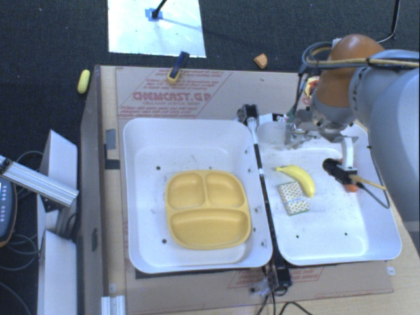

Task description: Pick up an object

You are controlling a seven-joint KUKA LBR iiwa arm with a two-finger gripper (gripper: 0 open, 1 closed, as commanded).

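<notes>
Banana (296,178): probably light, smooth, curved; grasp across its middle. Gripper (296,135), near, behind banana: grip state unreadable.

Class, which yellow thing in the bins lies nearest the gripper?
The banana, in the bin beneath the gripper; the yellow plate sits in the other bin.

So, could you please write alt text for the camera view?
The grey arm's gripper hovers over the back of the right bin, which holds a banana and a small patterned block. The left bin holds a yellow divided plate.
</notes>
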